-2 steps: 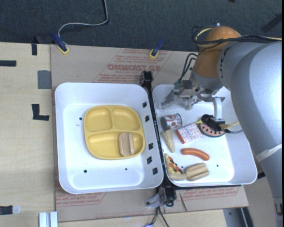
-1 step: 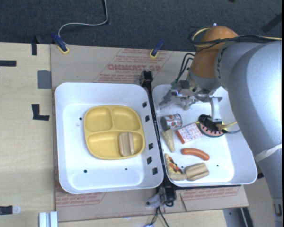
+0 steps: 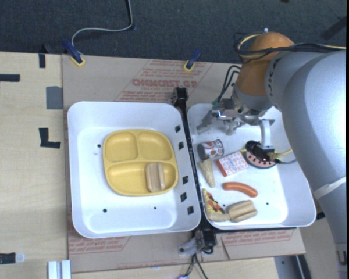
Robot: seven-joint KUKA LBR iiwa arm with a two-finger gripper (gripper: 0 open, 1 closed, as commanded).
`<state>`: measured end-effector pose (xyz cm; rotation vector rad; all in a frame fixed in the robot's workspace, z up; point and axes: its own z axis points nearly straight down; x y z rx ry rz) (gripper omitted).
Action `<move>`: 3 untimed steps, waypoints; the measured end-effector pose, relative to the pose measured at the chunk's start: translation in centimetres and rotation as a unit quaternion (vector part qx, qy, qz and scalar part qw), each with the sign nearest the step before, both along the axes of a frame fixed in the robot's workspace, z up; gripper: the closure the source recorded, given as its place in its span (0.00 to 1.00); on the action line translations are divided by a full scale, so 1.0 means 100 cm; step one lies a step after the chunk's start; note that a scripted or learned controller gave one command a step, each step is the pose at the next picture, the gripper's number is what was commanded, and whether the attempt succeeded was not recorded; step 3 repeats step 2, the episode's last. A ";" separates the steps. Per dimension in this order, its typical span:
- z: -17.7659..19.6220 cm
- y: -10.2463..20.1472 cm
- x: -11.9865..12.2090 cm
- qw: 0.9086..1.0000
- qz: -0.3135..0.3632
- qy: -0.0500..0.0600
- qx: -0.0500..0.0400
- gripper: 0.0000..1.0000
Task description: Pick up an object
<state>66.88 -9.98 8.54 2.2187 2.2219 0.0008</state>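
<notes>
Pale table (image 3: 23, 173) carries the left bin (image 3: 87, 214), holding a yellow plate (image 3: 128, 153), and the right bin (image 3: 285, 205), over which a grey arm (image 3: 314, 109) reaches. The gripper (image 3: 220, 118), open or closed I cannot tell, hangs at that bin's far end near a can (image 3: 212, 149), a sausage (image 3: 239, 188) lying farther off.

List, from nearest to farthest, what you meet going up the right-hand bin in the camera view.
bread roll → sausage → red-and-white packet → hand. The small can is left out, since it overlaps the packet in depth.
</notes>
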 end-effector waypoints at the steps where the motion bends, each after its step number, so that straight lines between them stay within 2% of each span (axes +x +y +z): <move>1: 0.000 0.003 0.000 1.000 0.000 0.000 -0.001 0.00; 3: 0.000 0.006 0.000 1.000 0.000 0.000 -0.001 0.00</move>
